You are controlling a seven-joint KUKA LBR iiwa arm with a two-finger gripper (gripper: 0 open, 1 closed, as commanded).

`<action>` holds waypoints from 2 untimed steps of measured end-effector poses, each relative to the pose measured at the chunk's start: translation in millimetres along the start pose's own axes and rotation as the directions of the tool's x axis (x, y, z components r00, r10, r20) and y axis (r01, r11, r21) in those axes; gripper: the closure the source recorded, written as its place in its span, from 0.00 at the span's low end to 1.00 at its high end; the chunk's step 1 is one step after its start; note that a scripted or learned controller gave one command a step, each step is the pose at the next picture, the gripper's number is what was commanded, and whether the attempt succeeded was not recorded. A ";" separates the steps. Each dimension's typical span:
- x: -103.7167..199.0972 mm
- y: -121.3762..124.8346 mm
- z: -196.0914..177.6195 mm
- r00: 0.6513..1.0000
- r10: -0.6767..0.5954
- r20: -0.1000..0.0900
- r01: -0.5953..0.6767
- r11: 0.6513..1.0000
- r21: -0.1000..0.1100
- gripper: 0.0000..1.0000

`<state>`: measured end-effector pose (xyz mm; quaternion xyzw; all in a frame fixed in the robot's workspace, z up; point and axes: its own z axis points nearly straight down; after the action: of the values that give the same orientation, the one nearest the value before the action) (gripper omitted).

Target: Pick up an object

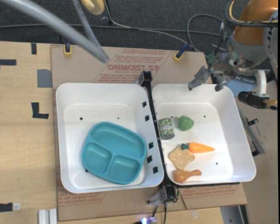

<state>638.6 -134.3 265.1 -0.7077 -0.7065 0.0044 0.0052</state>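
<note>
The gripper (205, 80) is hovering spread and empty over the glossy right bin's (240, 125) far rim, above a smooth carrot (200, 148).

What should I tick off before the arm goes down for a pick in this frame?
1. Gripper carries nothing: ok, jaws apart with nothing between them.
2. Gripper above a target: not ok, it hangs at the right bin's far rim, away from the toys.
3. Targets in view: ok; can, green ball, carrot, cracker, drumstick.
4. Isolated target: ok for the ball; carrot and cracker touch.
5. Can upright or lying: cannot tell.
6. Blue tray lies flat in the left bin: ok.
</note>
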 end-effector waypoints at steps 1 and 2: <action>0.4 1.9 -7.8 1.000 -0.003 0.002 0.003 1.000 -0.012 0.00; 7.9 -5.5 47.3 1.000 -0.002 0.002 0.002 1.000 -0.007 0.00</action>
<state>632.5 -126.3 217.8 -0.7068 -0.7074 0.0023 0.0021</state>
